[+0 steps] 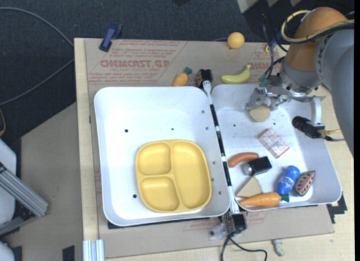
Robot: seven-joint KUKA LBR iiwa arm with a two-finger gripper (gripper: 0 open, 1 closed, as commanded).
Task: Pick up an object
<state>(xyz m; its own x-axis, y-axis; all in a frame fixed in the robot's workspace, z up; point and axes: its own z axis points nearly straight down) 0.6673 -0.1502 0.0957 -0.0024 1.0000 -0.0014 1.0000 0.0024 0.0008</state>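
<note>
My gripper [263, 101] hangs low over the far part of the right bin [323, 167]. A tan round piece [260, 114] lies right under it, touching or nearly touching the gripper's tip. Whether the piece is held I cannot tell. Nearer the front of that bin lie a pink patterned packet [274, 142], a red-orange sausage [243, 158], a black block [259, 166], a tan wedge [251, 187], a carrot [260, 199], a blue bottle [288, 179] and a brown ribbed piece [304, 182].
A yellow divided plate [173, 174] sits in the left bin [112, 142]. Behind the bins on the bench lie a banana [236, 75], an orange ball [236, 40], a small orange toy [181, 78] and a blue item [109, 37].
</note>
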